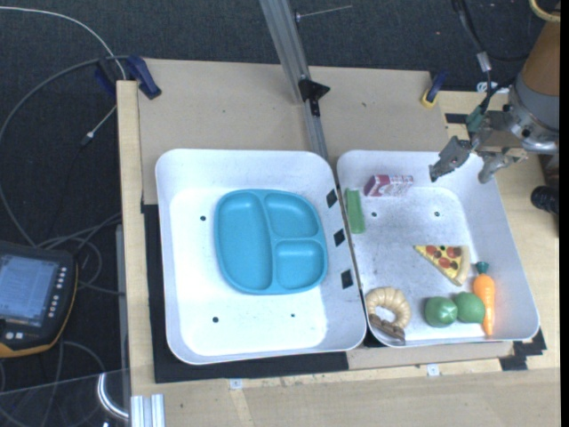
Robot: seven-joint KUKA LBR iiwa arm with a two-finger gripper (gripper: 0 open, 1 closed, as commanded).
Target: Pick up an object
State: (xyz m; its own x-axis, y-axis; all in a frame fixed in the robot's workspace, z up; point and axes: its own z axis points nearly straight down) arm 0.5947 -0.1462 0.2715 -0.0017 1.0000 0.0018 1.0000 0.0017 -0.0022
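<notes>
Two white bins: left bin [178, 238], right bin [498, 229]. One blue divided plate [269, 241] in left bin. Right bin, seven items: one pink carton [389, 184], one green bar [355, 211], one pizza slice [443, 259], one carrot [484, 299], two green round pieces [438, 310] [468, 307], one tan pastry [388, 309]. One counter [231, 105]. One gripper [469, 162].

Even, fairly bright overhead light; soft, short shadows. The 2 white bins [178, 194] look slightly washed out, perhaps mild glare. Focus soft overall, grainy.
</notes>
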